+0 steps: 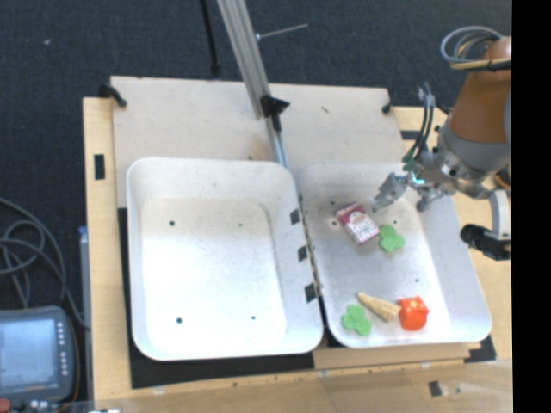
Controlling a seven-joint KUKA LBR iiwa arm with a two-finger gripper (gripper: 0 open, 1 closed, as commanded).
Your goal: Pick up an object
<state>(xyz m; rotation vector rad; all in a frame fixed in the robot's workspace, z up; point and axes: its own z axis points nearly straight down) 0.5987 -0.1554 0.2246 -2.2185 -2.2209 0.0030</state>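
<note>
— Over the right bin (448, 256), what is the arm (478, 110) doing?

— It reaches in from the right, orange band above the wrist, with the gripper (406, 194) above the bin's upper part. Two grey fingers (389, 192) show, spread apart, and nothing sits between them.

— So it has hold of nothing?

— Nothing that I can see. The fingers point down and to the left, toward the pink packet (357, 224), which lies just below and left of the fingertips (whether they touch the bin floor I cannot tell).

— What else lies in that bin?

— A small green piece (392, 239) sits just beside the packet, on its right. Near the front edge there are three things in a row: another green piece (356, 319) on the left, a pale cone (377, 306) in the middle lying on its side, and a red block (413, 313) touching the cone's wide end.

— And the left bin (215, 261)?

— White, speckled, with a few dark dots on its floor. A metal post (245, 46) rises from behind the two bins, and a screen (33, 351) with cables sits at the lower left, off the bench (207, 114).
</note>
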